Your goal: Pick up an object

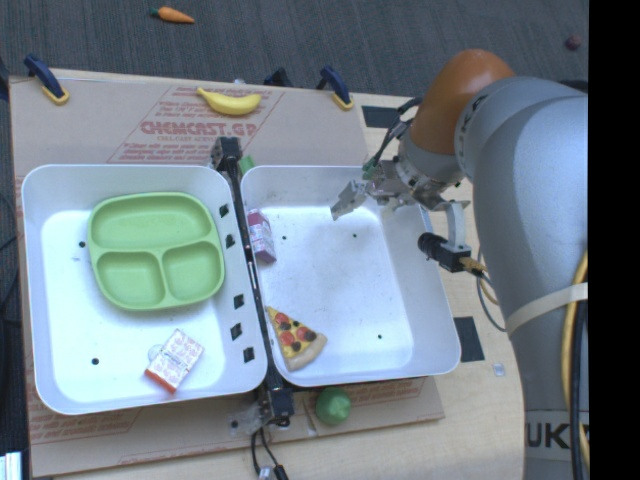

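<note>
**A:** What could spoil the pick from here?

**B:** The gripper [349, 204] hangs over the far end of the right bin [425, 340], above bare floor. If it drops straight down, I judge it shuts on nothing. Whether it is spread or closed I cannot tell; it is too small and blurred.

**A:** Where are the candidates relative to it?

**B:** The small maroon can [261, 236] lies to its left and slightly nearer the camera, against the bin's left wall. The pizza slice toy [293, 337] lies well apart, toward the near left corner.

**A:** Any risk with those?

**B:** Both hug the divider, so a finger may strike the wall, or the can may roll away.
</note>
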### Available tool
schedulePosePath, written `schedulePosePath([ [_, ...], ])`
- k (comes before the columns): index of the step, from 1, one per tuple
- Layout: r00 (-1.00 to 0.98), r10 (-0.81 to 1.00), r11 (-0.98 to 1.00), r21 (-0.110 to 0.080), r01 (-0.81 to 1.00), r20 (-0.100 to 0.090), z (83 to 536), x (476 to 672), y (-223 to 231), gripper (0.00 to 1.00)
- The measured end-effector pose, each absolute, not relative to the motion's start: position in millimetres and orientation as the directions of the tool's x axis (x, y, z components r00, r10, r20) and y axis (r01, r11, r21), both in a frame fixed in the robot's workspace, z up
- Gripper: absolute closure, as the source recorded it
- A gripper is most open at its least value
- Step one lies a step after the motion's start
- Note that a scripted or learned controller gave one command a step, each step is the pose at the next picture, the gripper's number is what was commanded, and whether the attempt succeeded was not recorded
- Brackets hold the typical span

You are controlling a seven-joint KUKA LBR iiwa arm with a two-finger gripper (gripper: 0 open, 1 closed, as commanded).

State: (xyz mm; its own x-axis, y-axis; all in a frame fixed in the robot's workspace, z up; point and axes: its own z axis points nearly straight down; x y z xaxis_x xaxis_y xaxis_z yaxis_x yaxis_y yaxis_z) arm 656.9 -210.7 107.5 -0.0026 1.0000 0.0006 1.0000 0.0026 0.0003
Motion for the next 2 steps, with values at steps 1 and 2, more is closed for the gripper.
schedulePosePath([
  [1, -0.005, 1.000, 0.005, 0.001, 1.000, 0.001, 128.7, 657.1, -197.7, 0.00],
  [2, -0.003, 1.000, 0.003, -0.001, 1.000, 0.001, 123.2, 656.7, -202.6, 0.00],
])
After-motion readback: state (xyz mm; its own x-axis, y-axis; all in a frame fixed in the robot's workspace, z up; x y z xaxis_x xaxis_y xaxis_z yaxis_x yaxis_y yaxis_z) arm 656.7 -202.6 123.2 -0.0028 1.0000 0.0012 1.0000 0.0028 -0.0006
